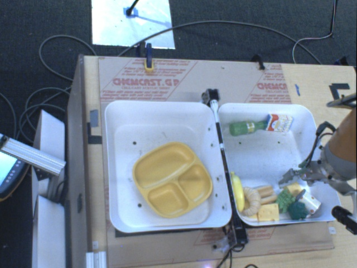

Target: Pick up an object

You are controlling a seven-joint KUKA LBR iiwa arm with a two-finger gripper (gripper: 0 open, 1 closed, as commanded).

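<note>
Landmark: the black divider point(221, 149) where the 2 white bins meet; places below are given relative to it.
Left bin point(120, 149): left of the divider, holding 1 yellow tray point(173, 178) with 3 compartments, lying flat near the bin's middle.
Right bin point(268, 155): right of the divider, holding all the small things.
Bottle point(262, 126): green with a red and white label, lying on its side near the far wall, a little right of the divider; the label's print is too small to read.
Banana point(238, 191): yellow, just right of the divider along the near end.
Heap by the near wall: right of the banana, a tan ring-shaped piece point(252, 200), a pale yellow block point(268, 211), a green leafy piece point(288, 197) and a dark green lump point(297, 210), packed close and touching one another.
Arm point(341, 149): at the right bin's right side, far from the divider, above the heap's right end.
Hand point(301, 175): metal fingers reach toward the heap's right end; whether they are wide or narrow cannot be told, and nothing is seen between them.
Writing: red print on the tabletop point(184, 77) behind the bins reads roughly "CHEMCAST GP", repeated at a slant behind the right bin.
Surroundings: black cables point(61, 41) on the dark floor, a pale square sheet point(132, 15) beyond the tabletop.
</note>
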